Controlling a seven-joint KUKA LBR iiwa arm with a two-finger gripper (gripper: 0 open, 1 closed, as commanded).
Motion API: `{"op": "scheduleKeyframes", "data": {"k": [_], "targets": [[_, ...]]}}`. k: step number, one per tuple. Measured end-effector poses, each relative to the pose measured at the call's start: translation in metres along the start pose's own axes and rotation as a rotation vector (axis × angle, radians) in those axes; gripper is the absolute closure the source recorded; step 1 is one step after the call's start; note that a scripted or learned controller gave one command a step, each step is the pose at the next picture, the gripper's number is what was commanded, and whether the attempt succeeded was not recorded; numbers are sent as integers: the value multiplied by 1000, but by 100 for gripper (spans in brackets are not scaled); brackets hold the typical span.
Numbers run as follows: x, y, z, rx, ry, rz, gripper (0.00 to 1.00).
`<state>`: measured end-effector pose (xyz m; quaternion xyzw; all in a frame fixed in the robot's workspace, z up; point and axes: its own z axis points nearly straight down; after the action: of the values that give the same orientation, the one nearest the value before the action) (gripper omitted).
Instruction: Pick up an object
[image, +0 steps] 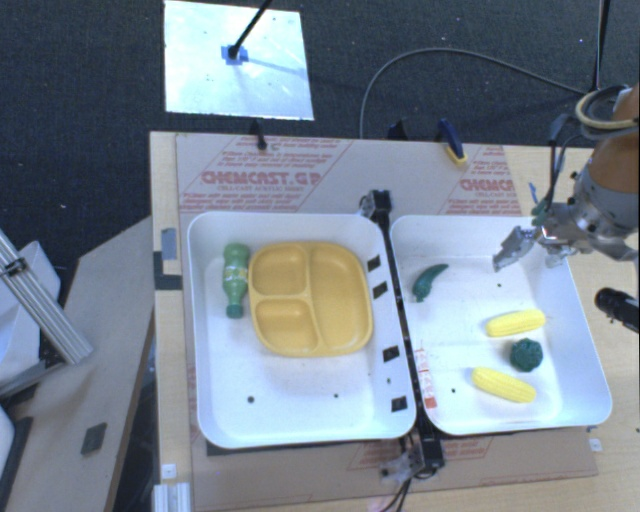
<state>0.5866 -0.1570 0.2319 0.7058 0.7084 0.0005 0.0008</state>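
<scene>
The right bin (570, 300) holds a dark green pepper (430, 280) near its left wall. Further right lie a yellow corn cob (515, 322), a dark green broccoli piece (526, 354) and a second corn cob (503, 385). My gripper (532, 252) hangs over the far right part of this bin, above and behind the upper corn cob. Its fingers (510, 248) stand open with nothing between them. The pepper lies well to the gripper's left.
In the left bin (205, 330) a yellow divided plate (308, 298) sits beside a green bottle (234, 280) lying on its left. A black divider with clips (392, 310) runs between the bins. Cables and a blue clamp (452, 142) lie behind the bins.
</scene>
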Motion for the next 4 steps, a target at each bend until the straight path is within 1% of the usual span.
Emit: {"op": "scheduleKeyframes", "data": {"k": [1, 2, 3, 4], "targets": [[5, 1, 42, 3, 1, 1, 0], [8, 8, 102, 4, 1, 0, 0], [9, 8, 150, 4, 1, 2, 0], [8, 10, 136, -3, -1, 2, 100]]}}
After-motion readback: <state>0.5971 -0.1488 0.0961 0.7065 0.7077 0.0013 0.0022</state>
